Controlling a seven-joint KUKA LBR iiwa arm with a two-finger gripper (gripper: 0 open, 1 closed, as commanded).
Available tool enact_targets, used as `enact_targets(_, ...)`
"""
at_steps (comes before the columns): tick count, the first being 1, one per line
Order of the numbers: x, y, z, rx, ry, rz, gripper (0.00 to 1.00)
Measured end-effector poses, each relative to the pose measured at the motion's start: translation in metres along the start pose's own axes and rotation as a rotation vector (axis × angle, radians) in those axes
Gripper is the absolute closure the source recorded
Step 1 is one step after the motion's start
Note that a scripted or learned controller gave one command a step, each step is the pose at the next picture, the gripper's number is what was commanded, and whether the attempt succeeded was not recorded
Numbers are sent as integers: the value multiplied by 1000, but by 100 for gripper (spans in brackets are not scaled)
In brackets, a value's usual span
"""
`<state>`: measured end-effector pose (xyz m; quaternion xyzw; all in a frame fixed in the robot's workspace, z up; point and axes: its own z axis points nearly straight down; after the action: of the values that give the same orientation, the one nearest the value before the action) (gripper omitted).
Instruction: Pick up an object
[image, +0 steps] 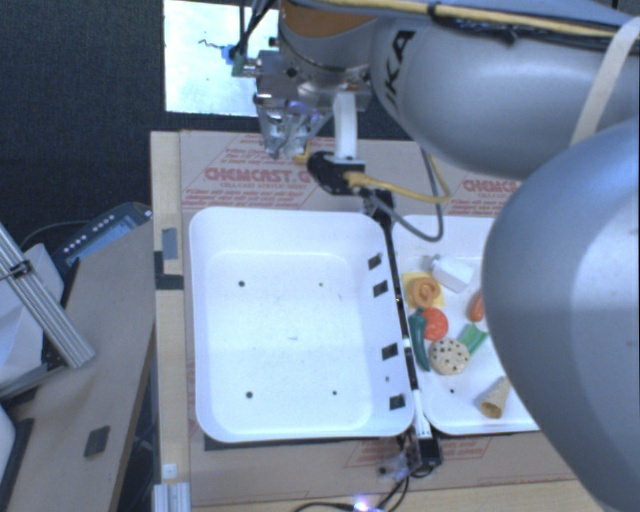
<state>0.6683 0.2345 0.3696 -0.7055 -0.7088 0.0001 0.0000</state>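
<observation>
Well apart: cookie (449, 356) right, gripper (287, 150) far-left.

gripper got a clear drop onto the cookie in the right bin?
Probably yes. The gripper hovers beyond the bins' far edge; the cookie lies uncovered, though a green piece and tomato crowd it.

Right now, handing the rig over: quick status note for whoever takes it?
Gripper: up beyond the far edge of the left bin, over the cardboard sheet; nothing visible in it, finger state unclear.
Objects: all in the right bin, near its left wall: white block, yellow-orange piece, red piece, green pieces, spotted cookie, cone.
Done: no pick evident.
Left: move over the right bin, descend, grasp one item, lift.
</observation>
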Motion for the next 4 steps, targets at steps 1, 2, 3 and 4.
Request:
enact_targets(1, 0, 0, 21, -1, 0, 0, 100)
enact_targets(2, 0, 0, 37, -1, 0, 0, 100)
enact_targets(3, 0, 0, 41, -2, 0, -1, 100)
enact_targets(4, 0, 0, 47, -2, -1, -2, 100)
